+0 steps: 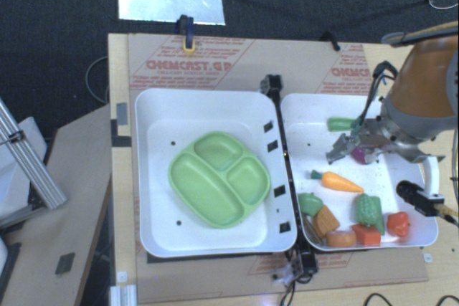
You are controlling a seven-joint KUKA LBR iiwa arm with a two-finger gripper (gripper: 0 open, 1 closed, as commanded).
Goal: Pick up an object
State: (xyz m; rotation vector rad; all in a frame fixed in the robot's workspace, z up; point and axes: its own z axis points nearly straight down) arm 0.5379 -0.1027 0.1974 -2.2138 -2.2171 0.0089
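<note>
My gripper point(345, 149) hangs low over the middle of the right bin point(301, 122), reaching in from the right. A purple toy point(363, 155) lies right under it, partly hidden, and whether it is gripped is unclear. A green vegetable point(340, 124) rests just behind the gripper. In front of the gripper an orange carrot point(341, 183) lies flat. Along the bin's front edge sit a green pepper point(368, 210), a red tomato point(398, 223), an orange piece point(326, 218), a red block point(367, 234) and a green leafy piece point(310, 203).
The left bin point(154, 154) holds a green divided plate point(219, 179). A row of black clips point(276, 147) runs along the wall between the bins. A blue and yellow clamp point(187, 34) stands on the board behind.
</note>
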